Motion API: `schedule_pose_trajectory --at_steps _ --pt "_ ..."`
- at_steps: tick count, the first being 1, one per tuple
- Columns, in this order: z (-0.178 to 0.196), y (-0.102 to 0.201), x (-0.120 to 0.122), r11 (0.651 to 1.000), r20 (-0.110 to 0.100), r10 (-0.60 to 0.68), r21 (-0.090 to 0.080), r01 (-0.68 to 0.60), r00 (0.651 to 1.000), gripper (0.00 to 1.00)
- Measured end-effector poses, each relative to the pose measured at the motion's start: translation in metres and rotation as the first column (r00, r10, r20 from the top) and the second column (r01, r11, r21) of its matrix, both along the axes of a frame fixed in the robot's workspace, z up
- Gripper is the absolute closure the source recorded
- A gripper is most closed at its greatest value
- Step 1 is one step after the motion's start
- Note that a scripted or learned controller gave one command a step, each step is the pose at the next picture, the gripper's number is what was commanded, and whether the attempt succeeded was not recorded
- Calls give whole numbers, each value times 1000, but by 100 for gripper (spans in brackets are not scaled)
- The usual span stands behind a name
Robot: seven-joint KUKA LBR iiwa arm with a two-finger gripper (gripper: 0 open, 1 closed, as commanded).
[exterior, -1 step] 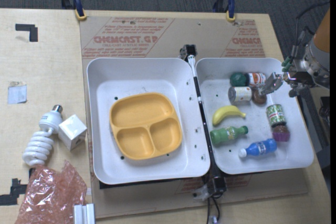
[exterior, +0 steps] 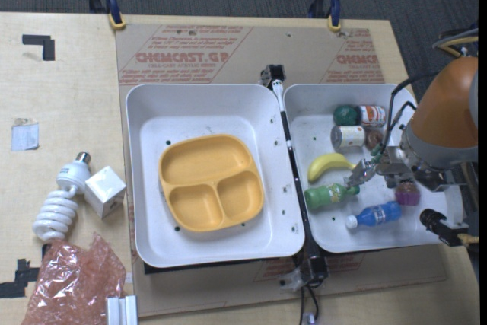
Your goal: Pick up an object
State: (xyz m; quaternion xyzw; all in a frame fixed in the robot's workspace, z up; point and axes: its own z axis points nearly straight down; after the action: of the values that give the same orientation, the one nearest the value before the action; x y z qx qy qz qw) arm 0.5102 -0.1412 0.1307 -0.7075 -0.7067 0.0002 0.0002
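Two shallow white bins are seen side by side on the bench, the left bin (exterior: 144,164) bearing a yellow divided tray (exterior: 211,182) with three compartments, laid flat near its middle. The right bin (exterior: 304,110) holds the loose objects: a banana (exterior: 329,165) towards the bin's left side, a green bottle (exterior: 329,195) lying on its side just below the banana, a blue bottle (exterior: 376,215) with a white cap lying near the bin's lower edge, a white can (exterior: 348,136) above the banana, a green-capped container (exterior: 359,115) at the top of the bin, and a small purple object (exterior: 407,193) partly hidden beside the arm. The gripper (exterior: 363,173) is observed low inside the right bin, tips pointing left, close above the right end of the green bottle and just right of the banana. Its state cannot be told, and no object is seen held in it. The arm (exterior: 449,114) enters from the right, its orange band above the wrist. Outside the bins, on the bench to the left, a spiral light bulb (exterior: 61,202), a small white box (exterior: 105,191) touching it and a crumpled pink wrapper (exterior: 72,285) are noted.
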Motion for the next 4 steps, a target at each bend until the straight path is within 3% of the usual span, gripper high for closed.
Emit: schedule_pose_trajectory --at_steps 1,2,3,4 --pt "-29 31 -26 1000 27 -10 -16 10 1000 0" --pt "-18 40 -24 1000 20 0 5 0 1000 100" --pt "62 118 11 1000 2 2 0 -2 1000 100" --pt "62 118 11 1000 2 2 -1 -2 1000 0"
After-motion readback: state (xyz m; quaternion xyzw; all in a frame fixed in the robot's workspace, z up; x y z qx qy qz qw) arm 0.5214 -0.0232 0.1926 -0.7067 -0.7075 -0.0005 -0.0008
